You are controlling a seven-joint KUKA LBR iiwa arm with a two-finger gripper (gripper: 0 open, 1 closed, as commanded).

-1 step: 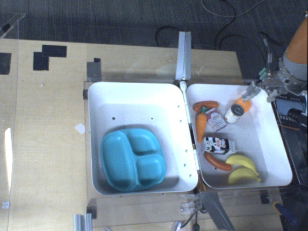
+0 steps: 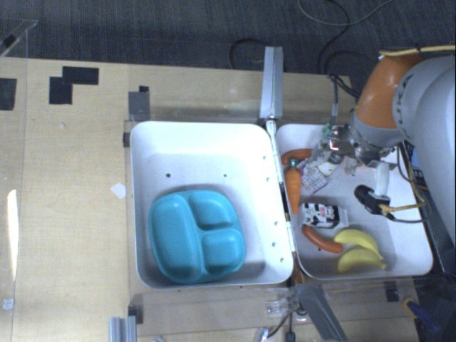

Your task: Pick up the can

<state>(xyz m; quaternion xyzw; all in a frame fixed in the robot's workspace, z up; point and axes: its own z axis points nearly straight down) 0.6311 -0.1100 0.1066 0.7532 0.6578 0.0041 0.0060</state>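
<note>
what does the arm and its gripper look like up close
The arm is bulky, rounded and grey, with an orange band above the wrist. The gripper is a small metallic cluster, and a black cable with yellow fittings trails below it.

Teal divided tray (image 2: 198, 235); white bins (image 2: 146, 191); yellow bananas (image 2: 358, 249); orange carrot (image 2: 293, 184); red-orange sausage (image 2: 322, 239); black-and-white patterned can (image 2: 319, 214); orange-banded grey arm (image 2: 399, 91).
</note>
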